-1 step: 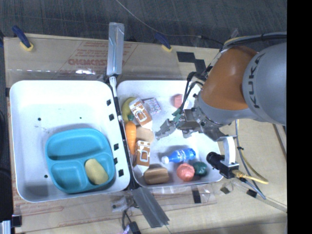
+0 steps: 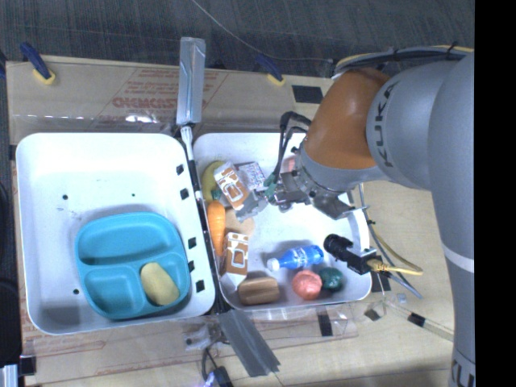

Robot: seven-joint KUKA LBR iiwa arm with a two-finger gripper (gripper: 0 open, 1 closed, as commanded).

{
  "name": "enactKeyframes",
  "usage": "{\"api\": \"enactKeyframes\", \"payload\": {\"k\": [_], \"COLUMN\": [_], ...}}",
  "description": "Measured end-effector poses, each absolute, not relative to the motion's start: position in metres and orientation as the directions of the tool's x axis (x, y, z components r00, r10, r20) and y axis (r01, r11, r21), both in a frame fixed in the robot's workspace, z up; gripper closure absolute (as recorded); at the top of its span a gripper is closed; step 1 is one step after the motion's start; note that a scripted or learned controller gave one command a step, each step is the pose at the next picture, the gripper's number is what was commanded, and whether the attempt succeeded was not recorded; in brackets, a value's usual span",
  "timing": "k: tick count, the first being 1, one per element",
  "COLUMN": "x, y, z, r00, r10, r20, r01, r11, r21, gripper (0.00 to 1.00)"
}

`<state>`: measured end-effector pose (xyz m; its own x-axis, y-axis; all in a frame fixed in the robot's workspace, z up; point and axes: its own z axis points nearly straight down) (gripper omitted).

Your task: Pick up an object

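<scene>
Your gripper (image 2: 270, 193) sits low in the right bin (image 2: 355, 293), by the snack packet (image 2: 232, 185) at its far-left; I cannot tell its fingers' state. The packet is probably light and crinkly (slippery film), so pinch across its middle.

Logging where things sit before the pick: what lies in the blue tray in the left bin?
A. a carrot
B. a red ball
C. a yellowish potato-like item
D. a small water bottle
C: a yellowish potato-like item rests in the lower right compartment of the blue tray in the left bin.
</scene>
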<state>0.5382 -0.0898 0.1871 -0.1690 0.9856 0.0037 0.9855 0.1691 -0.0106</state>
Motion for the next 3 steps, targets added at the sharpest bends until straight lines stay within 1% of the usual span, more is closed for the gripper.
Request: {"api": "enactKeyframes", "payload": {"k": [1, 2, 3], "x": [0.6, 0.609, 0.596], "y": [-0.073, -0.099, -0.035], "z": [0.188, 0.126, 0.19], "r00": [-0.427, -0.624, -0.71], "r10": [0.904, 0.781, 0.704], "r20": [0.004, 0.01, 0.005], "r01": [0.904, 0.781, 0.704], "r11": [0.427, 0.624, 0.71], "r21": [-0.007, -0.009, -0.003], "gripper": [0.0, 0.0, 0.0]}}
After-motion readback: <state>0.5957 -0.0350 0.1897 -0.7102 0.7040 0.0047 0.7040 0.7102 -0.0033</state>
